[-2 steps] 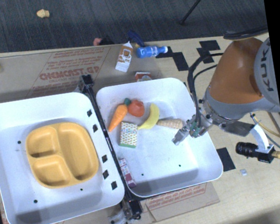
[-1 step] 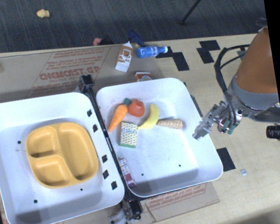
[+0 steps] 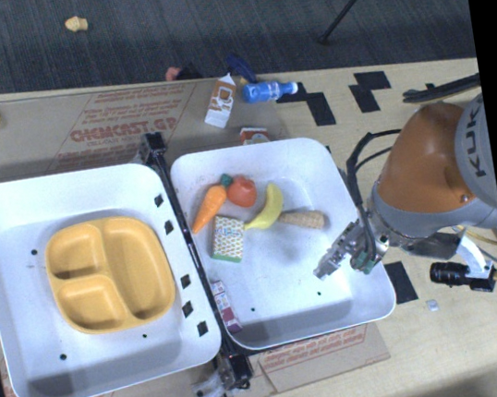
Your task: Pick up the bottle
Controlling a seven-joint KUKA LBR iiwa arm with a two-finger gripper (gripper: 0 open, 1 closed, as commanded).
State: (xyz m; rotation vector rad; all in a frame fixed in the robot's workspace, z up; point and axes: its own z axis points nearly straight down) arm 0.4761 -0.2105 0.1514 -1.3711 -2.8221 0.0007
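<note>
A small blue bottle (image 3: 267,92) lies on its side on the bench behind the right bin (image 3: 368,300), outside both bins. My gripper (image 3: 341,265) hangs low over the right bin's near right part, well in front of the bottle and far from it. Its fingers look open with nothing between them. The grey arm with its orange band (image 3: 421,165) reaches in from the right.
The right bin holds a carrot (image 3: 209,207), a red tomato-like piece (image 3: 242,190), a banana (image 3: 267,209), a green-and-white carton (image 3: 228,240) and a tan corn-like piece (image 3: 303,221). A yellow divided plate (image 3: 110,272) sits in the left bin. A small carton (image 3: 220,102) lies beside the bottle.
</note>
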